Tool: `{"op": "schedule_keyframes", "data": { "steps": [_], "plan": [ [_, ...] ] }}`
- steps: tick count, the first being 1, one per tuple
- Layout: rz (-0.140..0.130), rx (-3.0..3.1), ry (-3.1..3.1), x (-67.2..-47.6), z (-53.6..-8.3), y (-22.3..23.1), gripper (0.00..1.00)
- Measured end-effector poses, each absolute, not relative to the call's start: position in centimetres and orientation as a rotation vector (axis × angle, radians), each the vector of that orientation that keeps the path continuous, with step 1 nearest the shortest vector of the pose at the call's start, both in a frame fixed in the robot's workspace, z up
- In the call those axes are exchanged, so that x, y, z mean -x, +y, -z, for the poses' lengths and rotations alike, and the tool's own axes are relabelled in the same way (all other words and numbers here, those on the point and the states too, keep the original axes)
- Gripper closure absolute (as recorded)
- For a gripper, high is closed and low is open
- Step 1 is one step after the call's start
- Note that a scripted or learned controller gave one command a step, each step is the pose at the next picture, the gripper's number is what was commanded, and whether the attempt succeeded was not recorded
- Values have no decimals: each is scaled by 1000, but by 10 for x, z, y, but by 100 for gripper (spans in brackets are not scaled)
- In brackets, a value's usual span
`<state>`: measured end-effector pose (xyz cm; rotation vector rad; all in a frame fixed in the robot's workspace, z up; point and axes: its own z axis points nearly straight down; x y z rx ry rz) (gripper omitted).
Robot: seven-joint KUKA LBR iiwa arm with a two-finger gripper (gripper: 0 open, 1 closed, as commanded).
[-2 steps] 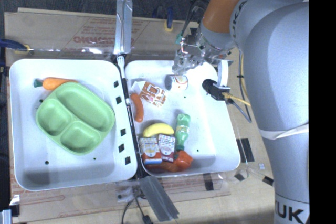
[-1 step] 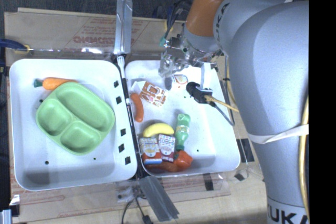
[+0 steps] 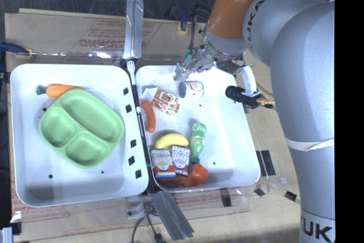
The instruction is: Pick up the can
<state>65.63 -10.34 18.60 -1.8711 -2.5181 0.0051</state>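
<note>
White plastic made up both bins on the desk (image 3: 68, 28), and I take the right bin (image 3: 242, 142) as my landmark. My tool (image 3: 183, 74) hung over that bin's far end, near its back wall, at the end of my grey arm (image 3: 296, 37) with the orange band. The can (image 3: 194, 89), a small white one with red marking, lay on the bin floor just beside the tool tip, toward the bin's right wall. I cannot tell whether the tool touched it, and I cannot tell how the tool was set, as the wrist hid that part.

Toward the middle of the right bin lay a red-and-white packet (image 3: 166, 102), and a sausage (image 3: 149, 116) lay just beside it, close to the bin's left wall. Nearer the bin's front end sat a banana (image 3: 171, 140), with a green bottle (image 3: 197, 141) just to its right. At the front wall two small cartons (image 3: 172, 159) stood side by side, touching a red thing (image 3: 195, 174) that I could not identify.

Left of the right bin, the left bin (image 3: 28, 179) held a green divided plate (image 3: 82, 128), and a carrot (image 3: 61, 89) lay at the plate's far edge.
</note>
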Motion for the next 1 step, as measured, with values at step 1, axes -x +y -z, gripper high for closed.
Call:
{"op": "schedule_keyframes", "data": {
  "steps": [1],
  "plan": [
    [-1, 1826, -2558, -614, -269, -116, 100]
  ]
}}
